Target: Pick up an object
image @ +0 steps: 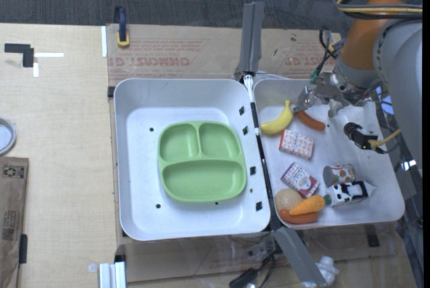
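Observation:
My gripper (308, 100) hangs low over the back of the right bin (388, 211), just above the red sausage (310, 121) and to the right of the yellow banana (277, 119). I see nothing held in it. In front of them lie a pink-and-white box (296, 144) and a small red carton (299, 178). A tin can (338, 174) and a black-and-white cow toy (349, 193) sit at the front right. An orange carrot (306, 206) and a beige round item (287, 199) rest at the front left corner.
The left bin (134, 146) holds a green divided plate (201, 160). A grey post (252, 38) rises behind the wall between the bins. The arm (376, 31) and its cables cross the right bin's back right corner.

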Robot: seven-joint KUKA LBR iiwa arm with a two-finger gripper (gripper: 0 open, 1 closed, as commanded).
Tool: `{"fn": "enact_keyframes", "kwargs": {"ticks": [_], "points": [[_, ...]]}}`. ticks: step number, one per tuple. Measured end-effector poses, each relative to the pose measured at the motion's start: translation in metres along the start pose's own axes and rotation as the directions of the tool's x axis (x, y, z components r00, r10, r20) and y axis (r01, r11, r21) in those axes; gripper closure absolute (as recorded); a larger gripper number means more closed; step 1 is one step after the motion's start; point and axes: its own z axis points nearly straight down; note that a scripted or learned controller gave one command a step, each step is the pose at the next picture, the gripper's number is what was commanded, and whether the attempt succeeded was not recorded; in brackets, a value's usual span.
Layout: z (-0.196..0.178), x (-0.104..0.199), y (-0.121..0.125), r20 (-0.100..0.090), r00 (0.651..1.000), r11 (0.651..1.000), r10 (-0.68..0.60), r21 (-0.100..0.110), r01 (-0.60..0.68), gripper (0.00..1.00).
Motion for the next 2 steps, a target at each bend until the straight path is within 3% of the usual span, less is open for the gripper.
{"fn": "enact_keyframes", "kwargs": {"ticks": [1,2], "points": [[-0.014,-0.012,-0.008,0.001,0.961,0.961,0.278,0.001,-0.278,0.0],[0.0,0.037,-0.01,0.0,0.98,0.98,0.2,0.002,-0.2,0.0]]}}
